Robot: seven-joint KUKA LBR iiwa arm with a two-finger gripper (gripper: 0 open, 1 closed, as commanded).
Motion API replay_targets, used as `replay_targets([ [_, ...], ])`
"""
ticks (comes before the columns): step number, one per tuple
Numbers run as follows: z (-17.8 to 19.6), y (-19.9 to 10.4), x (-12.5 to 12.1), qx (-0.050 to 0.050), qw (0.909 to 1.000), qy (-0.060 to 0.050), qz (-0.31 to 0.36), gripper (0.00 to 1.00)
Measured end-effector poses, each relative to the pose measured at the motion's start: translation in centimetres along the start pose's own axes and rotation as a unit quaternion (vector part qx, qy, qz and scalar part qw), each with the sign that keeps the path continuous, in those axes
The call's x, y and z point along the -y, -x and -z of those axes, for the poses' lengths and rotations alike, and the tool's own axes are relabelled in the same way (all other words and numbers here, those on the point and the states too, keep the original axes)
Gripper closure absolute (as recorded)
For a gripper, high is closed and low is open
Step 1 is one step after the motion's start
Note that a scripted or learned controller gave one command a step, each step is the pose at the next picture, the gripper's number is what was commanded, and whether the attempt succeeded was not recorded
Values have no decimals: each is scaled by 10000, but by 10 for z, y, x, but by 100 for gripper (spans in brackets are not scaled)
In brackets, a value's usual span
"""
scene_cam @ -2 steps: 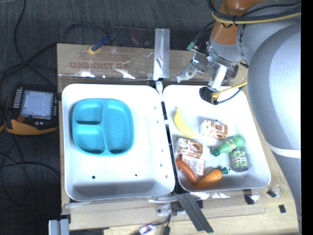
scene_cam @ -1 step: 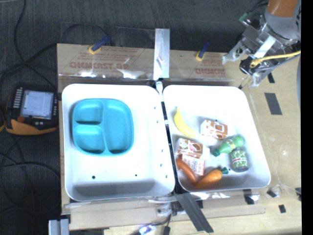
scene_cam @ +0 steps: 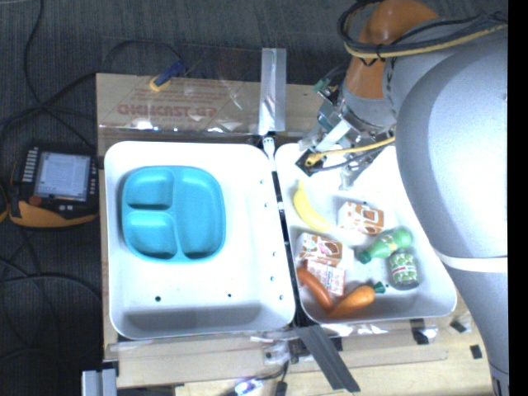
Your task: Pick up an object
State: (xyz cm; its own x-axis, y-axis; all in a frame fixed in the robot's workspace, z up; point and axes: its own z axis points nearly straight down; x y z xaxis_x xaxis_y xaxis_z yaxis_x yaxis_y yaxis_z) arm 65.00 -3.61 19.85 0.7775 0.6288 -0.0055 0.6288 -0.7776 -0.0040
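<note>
The gripper [scene_cam: 337, 151] hangs at the right bin's [scene_cam: 429, 308] upper left; whether it is apart or together, I cannot tell. The banana [scene_cam: 309, 209] lies just below it, its long axis running down-right.

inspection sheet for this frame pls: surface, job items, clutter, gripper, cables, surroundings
Surface: left bin and right bin side by side on the bench.
Job's things: right bin holds a banana, two small cartons, a green bottle, a green jar, a carrot and a sausage.
Clutter: blue divided tray in the left bin.
Grippers: gripper above the right bin's far end, nothing visibly held.
Cables: black cables on the floor.
Surroundings: handheld pendant left of the bench.
</note>
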Motion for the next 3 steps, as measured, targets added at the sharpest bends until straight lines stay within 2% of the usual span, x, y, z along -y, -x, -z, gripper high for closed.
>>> replay_targets([
  [1, 85, 61, -55, -3, 9823, 19, -1872, 0],
  [2, -17, 34, -13, -3, 9800, -2, -1990, 0],
  [3, -17, -36, 77, -6, 9722, -4, -2340, 0],
])
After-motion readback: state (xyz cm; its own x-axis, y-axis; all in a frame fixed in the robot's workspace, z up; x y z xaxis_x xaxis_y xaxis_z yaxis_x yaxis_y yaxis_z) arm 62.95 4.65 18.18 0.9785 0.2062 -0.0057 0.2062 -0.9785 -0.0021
